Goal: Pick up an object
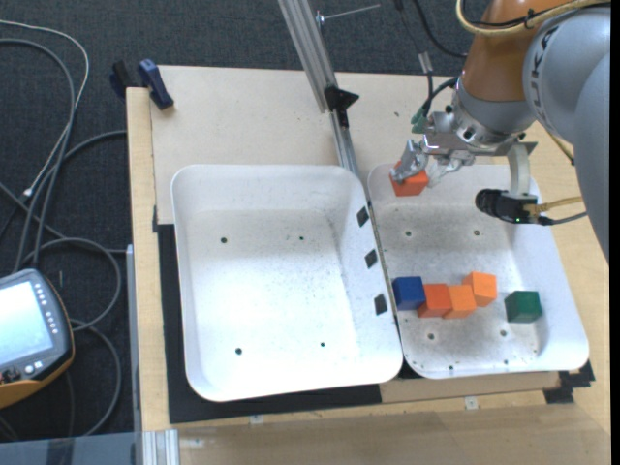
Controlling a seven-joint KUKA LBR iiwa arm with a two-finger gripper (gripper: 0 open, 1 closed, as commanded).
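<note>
My gripper (415, 168) hangs over the back left corner of the right bin (542, 260), shut on an orange block (410, 182) that sits between its fingers, lifted above the bin floor. Lower in the same bin lie a blue block (408, 293), two orange blocks (438, 299) (462, 300) touching each other, a lighter orange block (483, 286) and a green block (523, 306).
The left bin (194, 260) stands beside the right one, with a raised divider edge between them. A metal rail (315, 56) slants down from the top toward the bins. A black cable and connector (504, 204) hang by the arm's wrist.
</note>
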